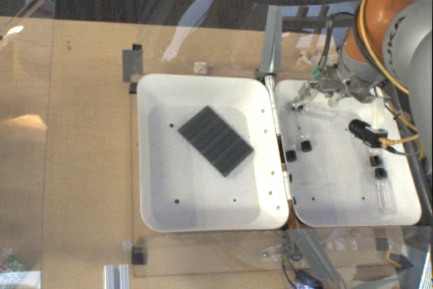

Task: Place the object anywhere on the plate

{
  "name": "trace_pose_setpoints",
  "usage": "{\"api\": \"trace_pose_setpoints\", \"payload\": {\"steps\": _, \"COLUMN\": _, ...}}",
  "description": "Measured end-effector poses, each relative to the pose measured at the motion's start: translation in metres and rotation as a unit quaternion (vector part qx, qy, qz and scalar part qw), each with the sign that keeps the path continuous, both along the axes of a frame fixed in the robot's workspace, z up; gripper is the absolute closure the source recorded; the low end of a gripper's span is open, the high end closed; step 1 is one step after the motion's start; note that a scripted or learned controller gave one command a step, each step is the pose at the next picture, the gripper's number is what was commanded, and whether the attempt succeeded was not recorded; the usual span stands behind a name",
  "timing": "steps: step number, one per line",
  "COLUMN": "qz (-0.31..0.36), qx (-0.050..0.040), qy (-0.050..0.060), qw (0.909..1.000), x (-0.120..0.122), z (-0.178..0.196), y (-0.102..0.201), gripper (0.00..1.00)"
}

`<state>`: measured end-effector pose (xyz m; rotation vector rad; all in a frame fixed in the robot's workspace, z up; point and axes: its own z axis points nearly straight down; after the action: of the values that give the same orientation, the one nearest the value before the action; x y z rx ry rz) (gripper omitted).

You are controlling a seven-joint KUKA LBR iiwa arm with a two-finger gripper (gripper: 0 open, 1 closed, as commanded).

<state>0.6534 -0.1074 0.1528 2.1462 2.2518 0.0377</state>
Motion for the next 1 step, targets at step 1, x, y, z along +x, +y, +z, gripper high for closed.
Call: {"api": "trace_pose_setpoints", "payload": {"steps": 1, "qz": 0.003, "qx": -0.0006, "qy": -0.003, "qw": 1.0000, "x": 0.0021, "z": 0.0120, "y": 0.0014, "gripper": 1.00}}
